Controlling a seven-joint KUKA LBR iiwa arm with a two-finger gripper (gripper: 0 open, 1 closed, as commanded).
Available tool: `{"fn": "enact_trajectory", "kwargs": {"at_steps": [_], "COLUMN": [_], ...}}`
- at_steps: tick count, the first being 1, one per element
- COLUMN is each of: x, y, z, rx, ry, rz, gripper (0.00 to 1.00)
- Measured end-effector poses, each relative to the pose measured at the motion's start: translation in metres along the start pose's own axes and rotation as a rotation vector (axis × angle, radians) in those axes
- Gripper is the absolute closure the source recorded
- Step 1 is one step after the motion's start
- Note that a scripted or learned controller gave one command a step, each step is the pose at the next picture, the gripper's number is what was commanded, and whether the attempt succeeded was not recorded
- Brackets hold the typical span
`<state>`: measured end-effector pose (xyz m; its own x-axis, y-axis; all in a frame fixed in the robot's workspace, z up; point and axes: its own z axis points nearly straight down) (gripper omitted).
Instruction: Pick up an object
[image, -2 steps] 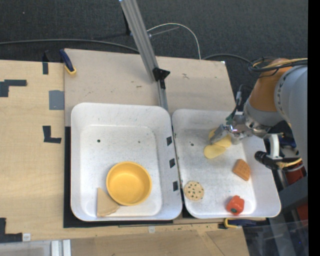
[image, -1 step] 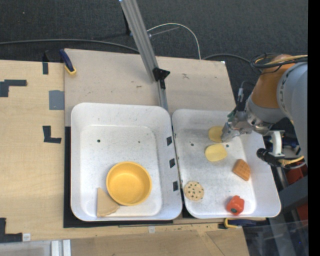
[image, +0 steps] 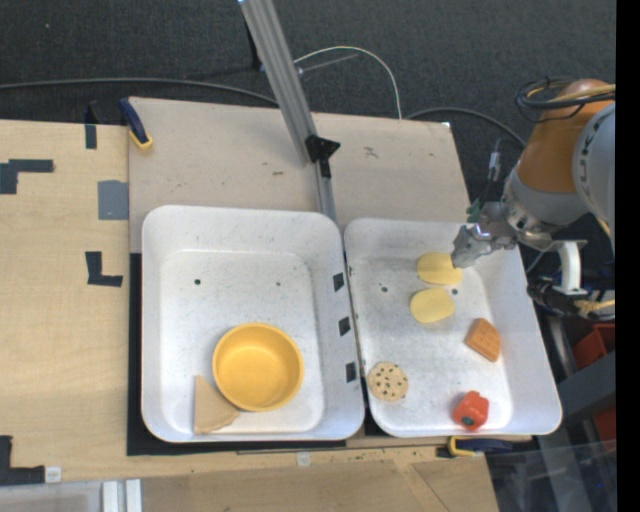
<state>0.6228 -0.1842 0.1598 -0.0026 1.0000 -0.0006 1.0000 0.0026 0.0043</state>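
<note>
In the right bin (image: 400, 250) lie two pale yellow rounded pieces, one (image: 437, 268) near the far side and one (image: 433, 306) just in front of it. An orange-brown wedge (image: 483, 340) lies toward the right wall, a round speckled cookie (image: 387, 381) near the front left, and a red-orange pepper-like item (image: 471, 409) at the front right. My gripper (image: 468, 247) hangs low at the right edge of the upper yellow piece, touching or just over it. Nothing is visibly held.
The left bin (image: 170, 240) holds a yellow bowl (image: 258, 366) with a tan triangular piece (image: 211, 407) beside it. A grey metal pole (image: 290, 90) slants across the back to the divider between bins. Cables run behind the right bin.
</note>
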Motion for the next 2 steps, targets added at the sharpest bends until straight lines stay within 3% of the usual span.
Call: {"fn": "enact_trajectory", "kwargs": {"at_steps": [2], "x": [-0.003], "y": [-0.005], "z": [-0.081], "rx": [0.001], "ry": [0.000], "rz": [0.001], "gripper": [1.00]}}
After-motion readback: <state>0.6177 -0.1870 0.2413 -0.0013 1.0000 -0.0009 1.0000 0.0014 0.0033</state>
